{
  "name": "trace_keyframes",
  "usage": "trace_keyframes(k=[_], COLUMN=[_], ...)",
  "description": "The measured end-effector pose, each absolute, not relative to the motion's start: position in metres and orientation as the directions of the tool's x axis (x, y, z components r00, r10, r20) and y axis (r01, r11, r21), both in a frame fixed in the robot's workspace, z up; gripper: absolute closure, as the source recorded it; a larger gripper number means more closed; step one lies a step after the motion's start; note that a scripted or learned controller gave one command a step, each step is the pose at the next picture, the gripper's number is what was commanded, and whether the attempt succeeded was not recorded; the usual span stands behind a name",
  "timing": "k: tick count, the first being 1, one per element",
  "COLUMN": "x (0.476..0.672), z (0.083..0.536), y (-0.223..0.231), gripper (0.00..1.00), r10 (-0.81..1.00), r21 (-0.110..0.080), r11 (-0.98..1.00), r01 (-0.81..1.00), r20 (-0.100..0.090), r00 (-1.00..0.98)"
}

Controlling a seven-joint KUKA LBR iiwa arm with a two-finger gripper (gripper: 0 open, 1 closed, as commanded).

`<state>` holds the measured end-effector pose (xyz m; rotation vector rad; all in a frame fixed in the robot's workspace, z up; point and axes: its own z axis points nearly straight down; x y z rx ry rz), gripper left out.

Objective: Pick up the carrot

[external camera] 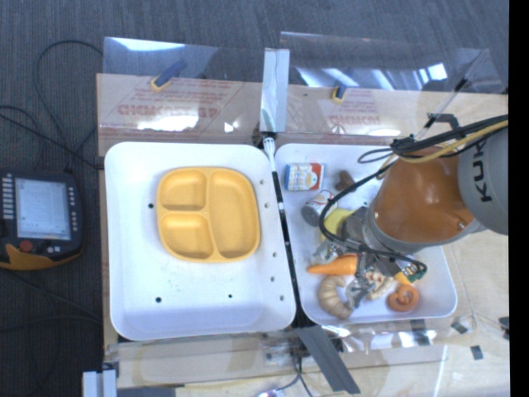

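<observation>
floor (pixel 124 11): dark grey carpet | bench (pixel 488 304): pale wood | teach pendant (pixel 37 217) lying left (cabled)

I saw the divided plate (pixel 208 213) lying in the left bin (pixel 132 304). In the right bin (pixel 438 300), the carrot (pixel 332 265) lay just behind the croissant (pixel 333 297), with the gripper (pixel 361 281) right beside both.
</observation>
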<state>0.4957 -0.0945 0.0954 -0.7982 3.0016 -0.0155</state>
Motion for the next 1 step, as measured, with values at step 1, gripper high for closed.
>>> trace_keyframes(k=[1], x=[0.4962], z=[0.1050], y=[-0.0933], gripper=[1.00], r10=[-0.498], r21=[-0.019], r11=[0.867], r01=[-0.498], r20=[-0.031], r00=[-0.867])
